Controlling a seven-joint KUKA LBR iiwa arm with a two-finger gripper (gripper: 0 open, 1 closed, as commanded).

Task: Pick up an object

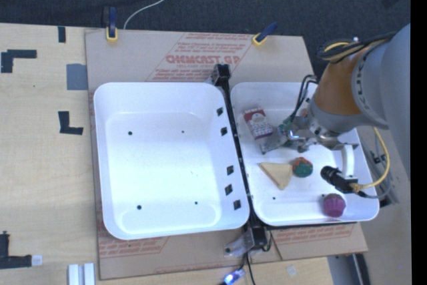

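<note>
The right bin (347, 215) holds a small red and white box (255, 122) near its far left. A tan wedge (278, 173) lies in the middle, with a green ball with a red patch (302, 168) just right of it. A purple ball (333, 205) rests by the near right rim. My gripper (272, 141) hangs low over the bin, just below the box and above the wedge. Nothing visibly sits in it.
The left bin (107, 143) stands beside the right one, with a black divider strip (230, 143) between them. Both rest on a cardboard sheet (193, 57) held by two clamps at the back. The arm's orange band (337, 87) reaches in from the right.
</note>
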